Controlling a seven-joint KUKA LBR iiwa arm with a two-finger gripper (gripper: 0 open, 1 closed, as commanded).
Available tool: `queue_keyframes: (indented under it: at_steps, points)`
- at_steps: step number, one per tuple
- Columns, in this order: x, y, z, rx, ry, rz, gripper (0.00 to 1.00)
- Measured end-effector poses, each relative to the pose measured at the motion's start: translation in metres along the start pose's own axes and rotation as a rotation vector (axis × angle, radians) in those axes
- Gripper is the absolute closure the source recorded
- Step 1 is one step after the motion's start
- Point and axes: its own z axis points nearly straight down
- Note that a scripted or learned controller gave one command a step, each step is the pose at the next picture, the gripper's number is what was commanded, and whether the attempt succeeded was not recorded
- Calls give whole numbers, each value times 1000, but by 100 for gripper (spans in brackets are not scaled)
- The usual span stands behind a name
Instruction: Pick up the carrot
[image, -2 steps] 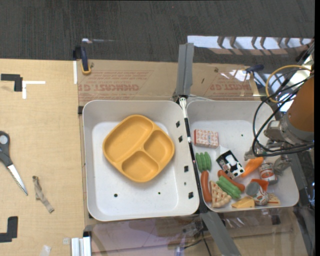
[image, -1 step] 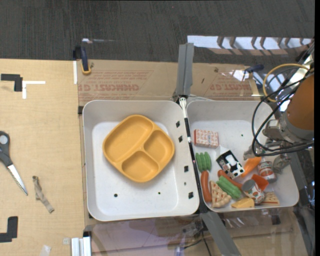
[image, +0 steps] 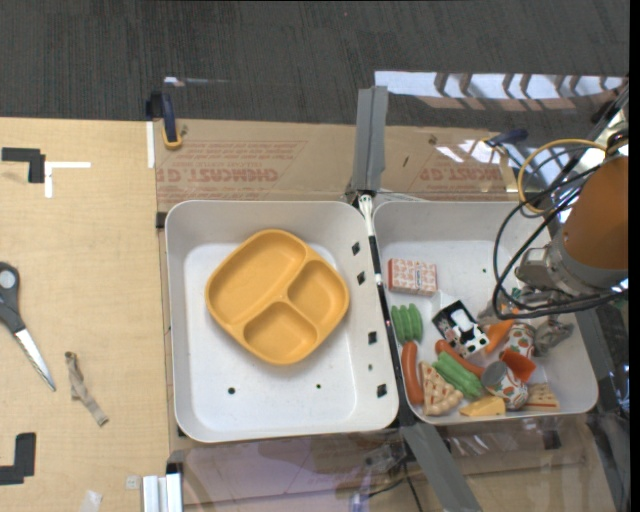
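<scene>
The pale wooden bench (image: 80, 300) carries two shallow white plastic bins: one (image: 190, 330) well left of the gripper (image: 520, 318), one (image: 575, 385) beneath it. Farther left lie metal scissors (image: 20, 325) and, seemingly, a grey scrap (image: 85, 390).

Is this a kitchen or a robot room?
Probably a robot test bench, not a kitchen: a grey arm with an orange band reaches over two white bins, one holding an orange divided plate, the other toy food.

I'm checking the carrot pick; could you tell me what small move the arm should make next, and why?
Probably a short descent toward the carrot: the hand sits over the right bin's toy pile, near that orange piece, with nothing visibly gripped.
</scene>
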Motion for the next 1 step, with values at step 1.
queue_keyframes:
  at_steps: [1]
  points:
    - [-2, -1, -8, 0, -4, 4, 100]
